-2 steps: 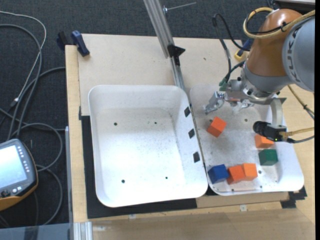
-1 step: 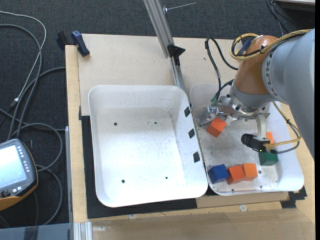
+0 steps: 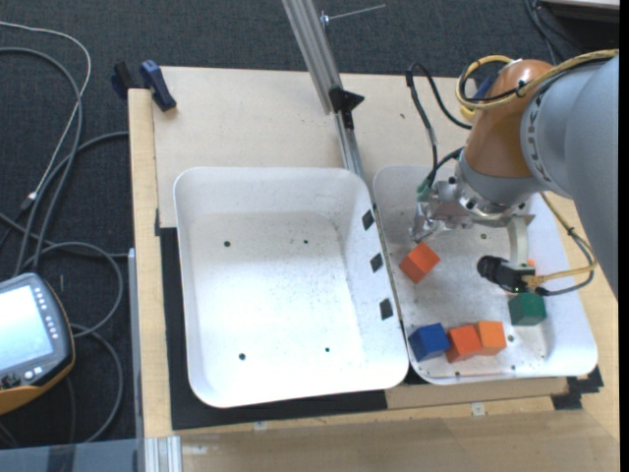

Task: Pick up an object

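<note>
The orange block (image 3: 421, 262) lies tilted in the right bin (image 3: 580, 347), just below the claw (image 3: 428, 226). It looks light, rigid and smooth; grip opposite flat faces. Claw state cannot be told.

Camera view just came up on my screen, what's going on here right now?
The grey arm has reached into the right bin, with its gripper low, just above an orange block near the bin's left wall. Whether the gripper has the block is not clear from this angle. A green block lies toward the right, and a blue block and two orange blocks sit in a row along the near edge.
</note>
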Controlling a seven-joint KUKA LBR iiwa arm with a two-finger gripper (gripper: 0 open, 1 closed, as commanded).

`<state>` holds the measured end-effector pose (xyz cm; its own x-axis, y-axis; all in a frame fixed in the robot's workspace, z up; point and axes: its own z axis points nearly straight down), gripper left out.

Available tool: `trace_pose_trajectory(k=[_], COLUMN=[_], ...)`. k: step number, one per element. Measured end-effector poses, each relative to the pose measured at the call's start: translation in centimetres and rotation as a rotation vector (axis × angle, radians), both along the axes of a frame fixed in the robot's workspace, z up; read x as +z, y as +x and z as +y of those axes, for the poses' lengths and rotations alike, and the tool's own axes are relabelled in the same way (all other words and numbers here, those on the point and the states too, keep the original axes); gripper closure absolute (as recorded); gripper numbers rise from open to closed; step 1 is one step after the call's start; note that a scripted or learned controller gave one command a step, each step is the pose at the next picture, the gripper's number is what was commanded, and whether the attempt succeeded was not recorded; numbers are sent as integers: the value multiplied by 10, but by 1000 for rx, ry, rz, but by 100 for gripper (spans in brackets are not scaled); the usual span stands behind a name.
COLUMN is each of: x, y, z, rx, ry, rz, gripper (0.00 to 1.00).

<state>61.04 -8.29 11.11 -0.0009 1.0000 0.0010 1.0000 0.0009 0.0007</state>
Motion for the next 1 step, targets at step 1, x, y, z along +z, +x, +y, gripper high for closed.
trace_pose_trajectory(k=[1], x=[-1], y=[0], z=[0], rx=[0], ry=[0], rz=[1], gripper=[0])
